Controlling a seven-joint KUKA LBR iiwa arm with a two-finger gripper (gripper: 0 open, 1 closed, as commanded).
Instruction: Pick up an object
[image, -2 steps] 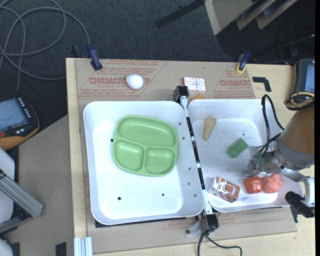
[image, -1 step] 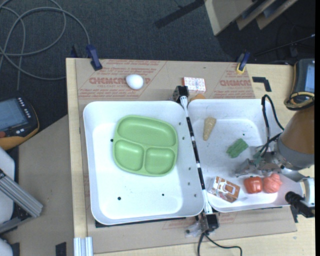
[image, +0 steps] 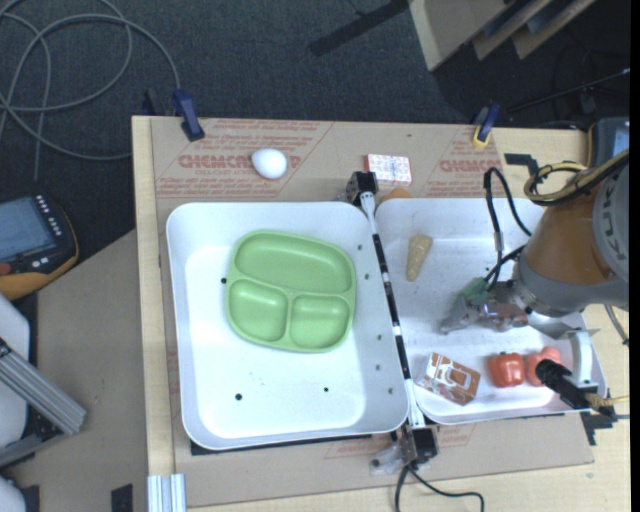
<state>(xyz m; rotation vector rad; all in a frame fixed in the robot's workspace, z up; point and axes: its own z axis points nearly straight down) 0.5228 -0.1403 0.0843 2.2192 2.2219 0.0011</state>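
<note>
Toy (image: 472, 293) under the claw (image: 478, 312) looks light and soft, best pinched mid-body; claw's grip, I cannot tell.

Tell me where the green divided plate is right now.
The green divided plate lies flat in the left white bin, toward its upper middle, left of the divider between the two bins.

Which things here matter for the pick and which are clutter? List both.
For the job:
end effector
tan cone
red block
brown packet
right bin

Lying about:
green divided plate
left bin
white ball
checkered box
</note>
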